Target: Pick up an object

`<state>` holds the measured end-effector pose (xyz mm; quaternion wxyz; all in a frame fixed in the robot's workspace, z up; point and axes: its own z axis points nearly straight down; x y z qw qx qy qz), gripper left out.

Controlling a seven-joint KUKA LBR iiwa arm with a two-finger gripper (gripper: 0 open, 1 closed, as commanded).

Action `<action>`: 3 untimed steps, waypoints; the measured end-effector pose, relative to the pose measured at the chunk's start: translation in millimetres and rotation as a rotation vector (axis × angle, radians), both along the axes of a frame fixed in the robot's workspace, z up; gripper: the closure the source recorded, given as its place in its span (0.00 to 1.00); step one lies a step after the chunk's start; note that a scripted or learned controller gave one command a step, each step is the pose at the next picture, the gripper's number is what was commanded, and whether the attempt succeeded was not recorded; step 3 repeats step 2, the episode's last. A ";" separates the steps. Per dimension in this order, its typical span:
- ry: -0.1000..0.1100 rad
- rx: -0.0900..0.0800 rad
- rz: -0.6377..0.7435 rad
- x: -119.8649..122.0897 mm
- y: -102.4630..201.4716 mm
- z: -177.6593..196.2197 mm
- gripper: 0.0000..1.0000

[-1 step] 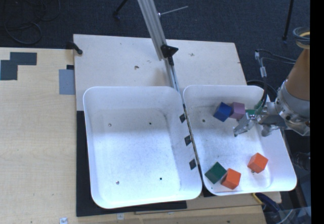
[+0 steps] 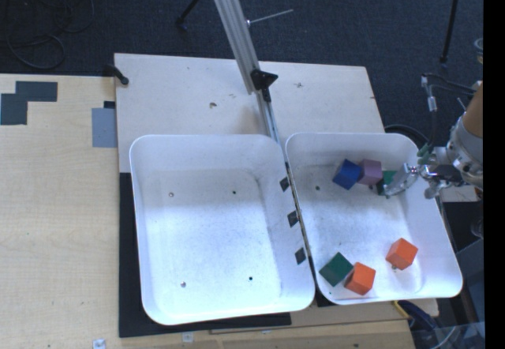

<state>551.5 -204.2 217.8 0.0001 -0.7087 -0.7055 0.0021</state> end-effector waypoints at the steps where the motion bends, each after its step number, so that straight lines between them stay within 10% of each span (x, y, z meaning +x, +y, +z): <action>1: -0.003 0.002 0.006 52.5 36.2 -128.9 0.00; 2: 0.054 0.012 -0.006 107.3 33.5 -129.7 0.00; 3: 0.054 0.012 -0.006 107.3 33.5 -129.7 0.00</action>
